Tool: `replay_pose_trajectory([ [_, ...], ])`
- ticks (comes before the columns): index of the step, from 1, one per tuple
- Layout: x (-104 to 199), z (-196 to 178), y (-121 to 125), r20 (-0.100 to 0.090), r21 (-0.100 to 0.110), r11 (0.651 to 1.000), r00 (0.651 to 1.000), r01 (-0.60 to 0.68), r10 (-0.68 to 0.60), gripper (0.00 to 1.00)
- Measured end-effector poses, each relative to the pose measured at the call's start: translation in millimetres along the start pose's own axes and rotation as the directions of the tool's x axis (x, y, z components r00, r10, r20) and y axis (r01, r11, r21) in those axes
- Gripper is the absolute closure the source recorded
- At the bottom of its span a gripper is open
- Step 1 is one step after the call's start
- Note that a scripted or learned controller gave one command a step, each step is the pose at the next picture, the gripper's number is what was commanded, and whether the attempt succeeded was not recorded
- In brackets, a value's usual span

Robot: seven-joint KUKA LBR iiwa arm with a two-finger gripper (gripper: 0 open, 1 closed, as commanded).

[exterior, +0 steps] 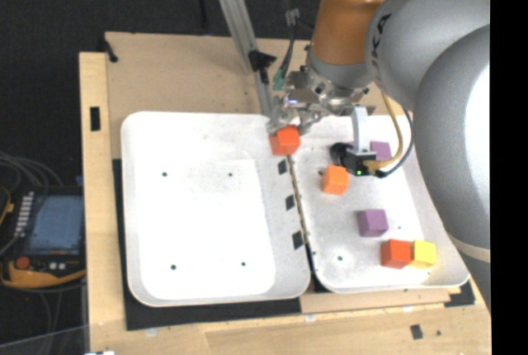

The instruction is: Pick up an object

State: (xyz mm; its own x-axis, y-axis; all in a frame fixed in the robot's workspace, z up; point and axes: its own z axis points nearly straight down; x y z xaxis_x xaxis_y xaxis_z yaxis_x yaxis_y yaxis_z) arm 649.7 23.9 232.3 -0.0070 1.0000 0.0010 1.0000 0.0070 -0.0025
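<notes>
camera view: the grey arm (437,89) reaches in from the right, its orange band (346,11) above the wrist, and the wrist points down and leftward toward the seam between the two bins. the jaws stand narrow, closed on a red-orange cube (285,139) that hangs at their tip, over the rim where the bins meet, near the far end of that seam.

on the bench (95,180), the left bin (136,180) shows a bare white floor with four small dark dots. the right bin (346,271) carries the loose blocks. an orange cube (335,179) lies nearest the seam, just right of the held cube and nearer the camera. a small purple block (381,150) sits beyond it, close to the wrist. a purple cube (372,221) lies toward the middle. at the near right corner a second red-orange cube (397,253) and a yellow cube (424,253) sit side by side, touching.
</notes>
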Motion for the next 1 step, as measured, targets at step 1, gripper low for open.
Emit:
replay_pose_trajectory([
  [1, 58.3, -10.7, 10.7, -0.001, -0.004, 1.0, 1.0, 0.002, -0.002, 1.0],
])
